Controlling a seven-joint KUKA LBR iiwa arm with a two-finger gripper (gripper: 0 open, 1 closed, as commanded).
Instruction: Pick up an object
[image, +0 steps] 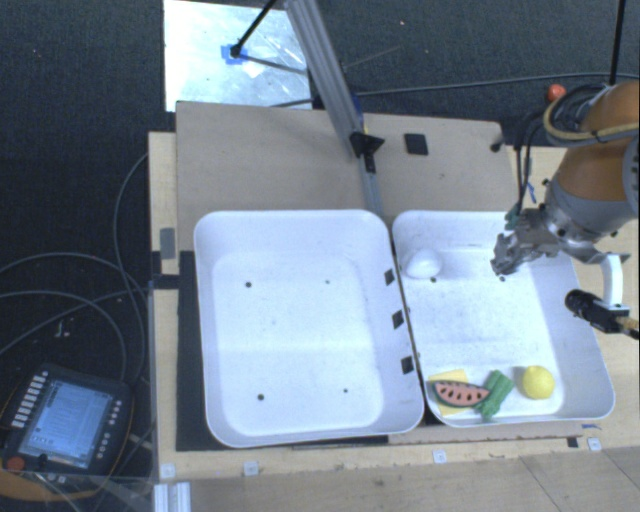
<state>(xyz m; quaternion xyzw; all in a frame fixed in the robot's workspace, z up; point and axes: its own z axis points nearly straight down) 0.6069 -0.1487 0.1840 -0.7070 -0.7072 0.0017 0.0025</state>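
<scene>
Watermelon slice (461, 392), green piece (495, 393), lemon (538, 381): no readable labels.

The arm (590, 170) reaches in from the right, its orange band above the wrist, and the gripper (503, 257) hangs over the upper part of the right bin (575, 330). Just left of it, near the bin's upper left corner, lies a small white rounded object (422, 264). Along the bin's near edge sit a watermelon slice (458, 392), a green vegetable (495, 393) leaning against it, and a yellow lemon (538, 381) just beside. The left bin (290, 320) touches the right one along a shared edge. Both rest on the tabletop (270, 150). A tablet-like pendant (65, 418) lies on the dark floor at lower left, among cables.
</scene>
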